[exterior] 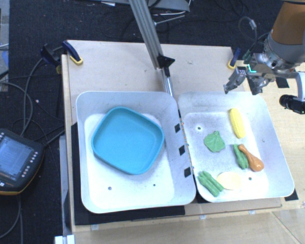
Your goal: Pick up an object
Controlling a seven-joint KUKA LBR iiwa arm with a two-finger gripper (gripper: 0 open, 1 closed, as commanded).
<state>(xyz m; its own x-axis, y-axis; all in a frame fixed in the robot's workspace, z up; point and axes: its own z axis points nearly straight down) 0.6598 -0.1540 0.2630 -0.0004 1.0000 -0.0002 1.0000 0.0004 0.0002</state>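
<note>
Empty end effector (pixel 242 84), fingers apart; five toy foods (pixel 214 141), one blue plate (pixel 127 140).

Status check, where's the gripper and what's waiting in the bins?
Gripper open above right bin's far edge, holding nothing. Yellow corn nearest, unpicked. Green leaf and carrot beyond. Path to the corn looks open.

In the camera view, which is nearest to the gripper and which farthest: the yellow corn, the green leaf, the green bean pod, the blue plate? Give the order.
Measured from the gripper, above the right bin's far edge:
1. Yellow corn, far part of the right bin.
2. Green leaf, middle of the right bin.
3. Green bean pod, near edge of the right bin.
4. Blue plate, in the left bin.
</note>
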